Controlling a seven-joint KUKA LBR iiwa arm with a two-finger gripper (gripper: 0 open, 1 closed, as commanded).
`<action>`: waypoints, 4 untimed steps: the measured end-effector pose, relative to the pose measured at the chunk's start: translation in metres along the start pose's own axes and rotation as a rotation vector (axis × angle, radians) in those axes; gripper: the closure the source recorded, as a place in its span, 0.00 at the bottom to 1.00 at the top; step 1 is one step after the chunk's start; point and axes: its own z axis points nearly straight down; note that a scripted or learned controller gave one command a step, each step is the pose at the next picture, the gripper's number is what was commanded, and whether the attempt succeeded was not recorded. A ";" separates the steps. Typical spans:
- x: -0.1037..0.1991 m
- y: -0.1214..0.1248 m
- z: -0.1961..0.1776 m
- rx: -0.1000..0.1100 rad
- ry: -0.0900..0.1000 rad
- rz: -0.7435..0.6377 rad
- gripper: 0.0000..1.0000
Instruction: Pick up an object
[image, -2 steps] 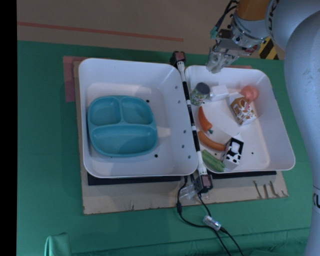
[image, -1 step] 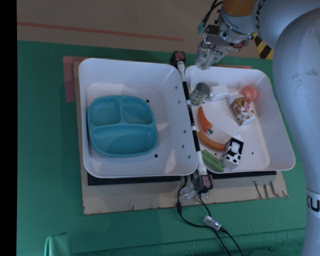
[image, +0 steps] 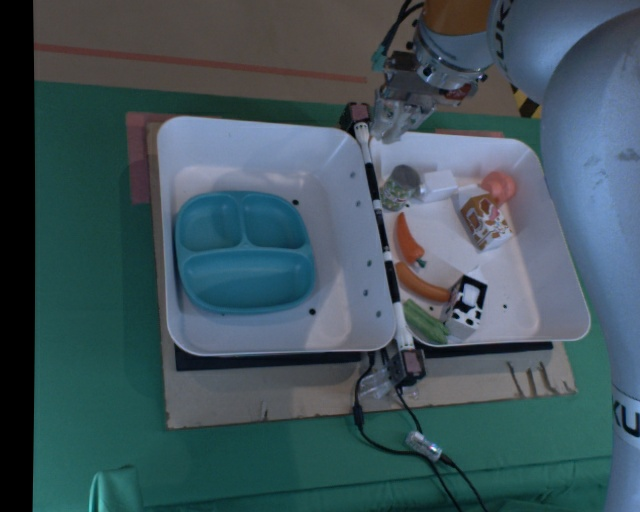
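Observation:
My gripper (image: 392, 124) hangs over the back left corner of the right bin (image: 545, 250), just above its rim. Nothing shows beneath it. The right bin holds a grey round tin (image: 402, 186), a white block (image: 438, 184), a salmon ball (image: 498, 184), an orange and white carton (image: 485, 221), two orange carrot-like pieces (image: 408, 238) (image: 422, 283), a green piece (image: 425, 322) and a black and white carton (image: 465, 305). The tin lies closest to the gripper, a short way in front of it.
The left bin (image: 200, 150) bears a teal divided plate (image: 243, 250). A black and white striped bar (image: 382, 240) runs between the bins. Cables (image: 400, 430) trail off the bench's front edge. The grey arm (image: 590, 150) fills the right side.

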 end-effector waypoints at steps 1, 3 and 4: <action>0.039 -0.004 -0.014 -0.004 0.000 -0.001 1.00; 0.017 0.016 0.011 -0.003 -0.001 0.001 1.00; 0.046 0.017 0.011 -0.003 0.000 0.000 1.00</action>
